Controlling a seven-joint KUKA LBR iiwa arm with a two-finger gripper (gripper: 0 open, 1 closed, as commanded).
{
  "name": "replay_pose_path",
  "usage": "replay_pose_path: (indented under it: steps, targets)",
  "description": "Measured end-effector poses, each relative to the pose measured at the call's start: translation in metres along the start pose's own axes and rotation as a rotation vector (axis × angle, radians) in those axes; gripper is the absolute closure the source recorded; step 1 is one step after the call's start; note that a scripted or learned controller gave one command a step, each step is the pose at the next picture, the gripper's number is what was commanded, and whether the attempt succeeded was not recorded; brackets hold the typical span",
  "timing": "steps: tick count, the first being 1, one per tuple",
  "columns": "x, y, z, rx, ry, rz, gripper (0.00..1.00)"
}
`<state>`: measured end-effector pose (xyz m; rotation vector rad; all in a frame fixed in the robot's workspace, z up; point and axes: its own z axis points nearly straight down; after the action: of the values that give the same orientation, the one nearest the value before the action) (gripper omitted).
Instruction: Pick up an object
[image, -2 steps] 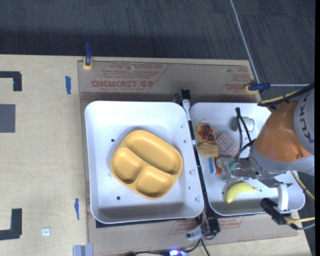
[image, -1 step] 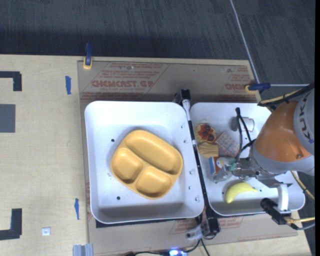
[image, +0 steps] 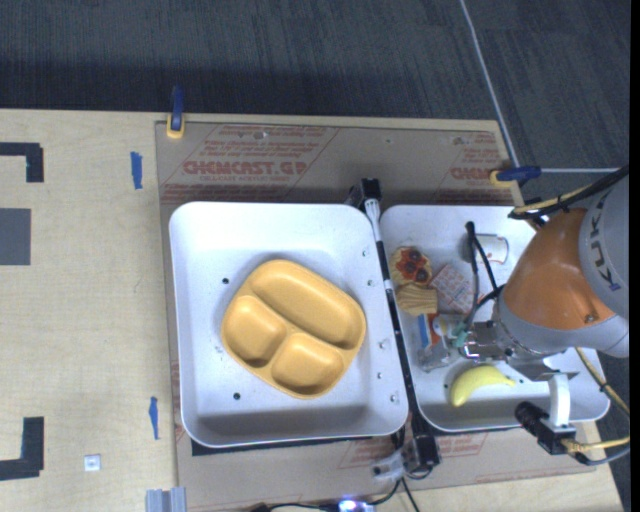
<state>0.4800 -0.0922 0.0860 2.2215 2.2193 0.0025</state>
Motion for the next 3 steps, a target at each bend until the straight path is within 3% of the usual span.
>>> replay_pose_path:
  steps: [1, 2, 3]
  targets:
    - [0.000, 0.002, -0.011, -0.007, -0.002, 0.000, 1.00]
    - [0.000, 0.002, -0.011, -0.007, -0.002, 0.000, 0.00]
    - [-0.003, 0.000, 0.000, 0.001, 0.002, -0.002, 0.00]
